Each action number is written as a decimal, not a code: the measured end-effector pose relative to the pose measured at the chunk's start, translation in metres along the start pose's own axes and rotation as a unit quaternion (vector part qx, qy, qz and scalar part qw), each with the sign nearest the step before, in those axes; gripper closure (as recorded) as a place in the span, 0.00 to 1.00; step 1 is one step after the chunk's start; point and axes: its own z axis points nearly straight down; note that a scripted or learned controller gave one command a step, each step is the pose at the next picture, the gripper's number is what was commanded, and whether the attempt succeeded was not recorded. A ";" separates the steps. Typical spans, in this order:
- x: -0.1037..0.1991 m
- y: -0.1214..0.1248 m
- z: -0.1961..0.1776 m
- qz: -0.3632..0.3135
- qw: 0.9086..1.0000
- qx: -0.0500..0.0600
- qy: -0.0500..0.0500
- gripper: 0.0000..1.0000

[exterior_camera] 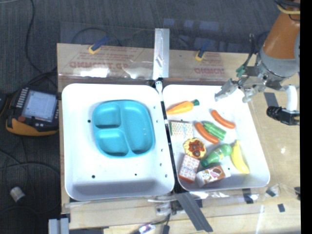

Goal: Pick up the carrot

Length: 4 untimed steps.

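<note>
The carrot (181, 107) lies in the upper left part of the right bin (258, 145), orange with a green tip pointing right; it sits well to the left of the gripper (235, 92), apart from both fingers, nothing between them but bare white bin floor. Starting at the lower edge of the frame: one small printed carton (213, 175) and one printed box (188, 168) near the bin's lower rim; one banana (239, 158) at lower right; one green pepper (218, 154); one pizza slice (194, 147); one patterned packet (181, 129); one green pickle (214, 129); two sausages, one (206, 132) mid-bin and the other (223, 119) higher and to the right; then the single carrot. The left bin (78, 145) holds one blue divided plate (123, 127). Higher, at the upper right, the gripper hangs over the right bin's top rim; its two grey fingers (224, 90) are spread well apart, holding nothing and touching nothing; the grey arm with its orange band (282, 30) rises beyond it.
</note>
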 end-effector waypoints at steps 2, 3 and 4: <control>0.018 -0.036 0.098 -0.091 0.996 0.001 -0.001 0.00; 0.018 -0.036 0.098 -0.091 0.996 0.001 -0.001 0.00; 0.020 -0.035 0.110 -0.124 0.992 0.000 -0.002 0.00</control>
